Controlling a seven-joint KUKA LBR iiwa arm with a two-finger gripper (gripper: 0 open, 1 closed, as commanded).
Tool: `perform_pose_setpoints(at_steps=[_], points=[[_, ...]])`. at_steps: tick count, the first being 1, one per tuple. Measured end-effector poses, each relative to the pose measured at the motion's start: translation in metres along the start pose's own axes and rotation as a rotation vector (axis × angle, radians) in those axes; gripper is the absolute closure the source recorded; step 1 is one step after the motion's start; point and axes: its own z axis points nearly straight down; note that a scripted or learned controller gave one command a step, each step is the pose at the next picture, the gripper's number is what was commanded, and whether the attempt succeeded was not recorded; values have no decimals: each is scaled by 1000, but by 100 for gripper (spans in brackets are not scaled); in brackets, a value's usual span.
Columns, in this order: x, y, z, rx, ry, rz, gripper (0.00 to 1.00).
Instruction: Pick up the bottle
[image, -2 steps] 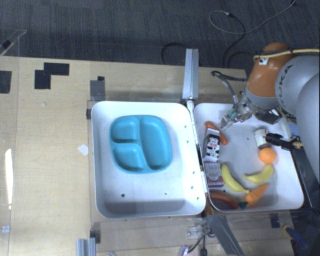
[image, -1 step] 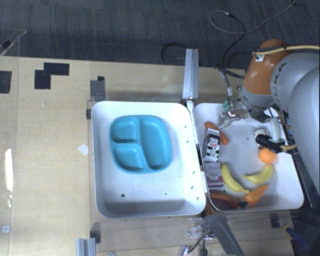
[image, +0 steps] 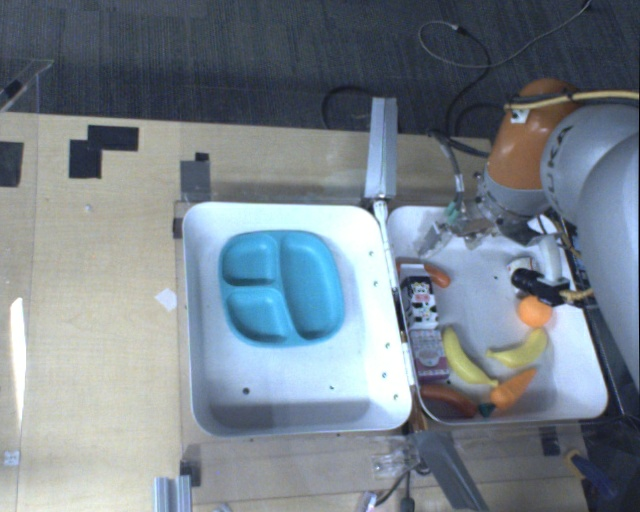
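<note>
The arm reaches in from the right, and its tool (image: 462, 222) hovers over the far left part of the right bin (image: 590, 395); whether it is open or closed cannot be told. The bottle (image: 424, 330) lies flat along that bin's left wall, apart from the tool. Two bananas (image: 468, 362), a carrot (image: 512, 386) and an orange (image: 535, 312) lie nearby. The left bin (image: 205, 300) holds a blue divided tray (image: 283, 286).

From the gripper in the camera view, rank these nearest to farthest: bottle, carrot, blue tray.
Measured from the gripper:
1. bottle, right bin's left wall, just below the gripper.
2. carrot, right bin's front.
3. blue tray, left bin.
</note>
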Motion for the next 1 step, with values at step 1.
perform_pose_setpoints(at_steps=[1], points=[[-81, -19, 14, -1, 1, 77, 0]])
